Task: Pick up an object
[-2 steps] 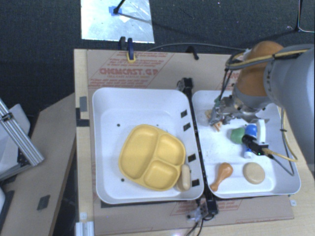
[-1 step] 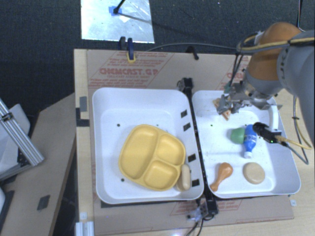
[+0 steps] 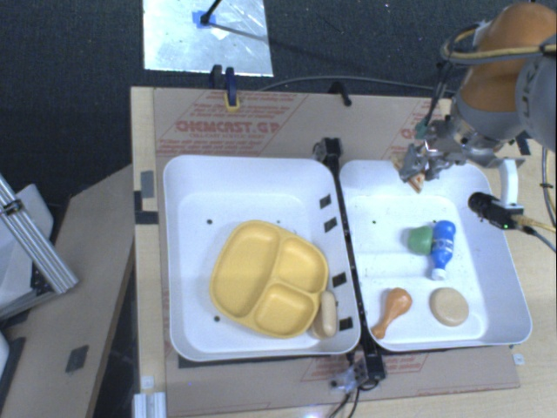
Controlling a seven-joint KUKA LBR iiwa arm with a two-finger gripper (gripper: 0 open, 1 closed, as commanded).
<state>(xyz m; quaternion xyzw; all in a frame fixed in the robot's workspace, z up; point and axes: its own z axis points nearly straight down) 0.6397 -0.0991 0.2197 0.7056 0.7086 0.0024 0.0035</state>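
Nearest the lens lies a pale beige roll point(image 3: 326, 313) in the left bin point(image 3: 187, 233), well to the left of the blue bottle point(image 3: 442, 249) and closer to the front. It touches the front right rim of a yellow plate point(image 3: 261, 277) with 3 compartments, which sits farther left of the bottle again.

The blue bottle lies on its side in the right bin point(image 3: 496, 320), its white cap pointing toward the front. A green lump point(image 3: 420, 239) rests against the bottle's left side. Just in front of the bottle, apart from it, is a round tan disc point(image 3: 449, 306). In front of the bottle and to its left lies an orange drumstick-shaped piece point(image 3: 392, 306), its rounded head toward the bottle and its thin end toward the front. All 6 of these things rest on the bin floors; none is lifted.

The claw point(image 3: 422, 168) hangs behind the bottle and slightly to its left, over the back rim of the right bin, well apart from all 6. Whether it is wide or narrow cannot be told.

Behind and right of the bottle rises the arm point(image 3: 500, 103), with its orange band point(image 3: 509, 42) above. Both bins sit on a brown sheet point(image 3: 261, 116) with red print, laid on the bench point(image 3: 96, 259).
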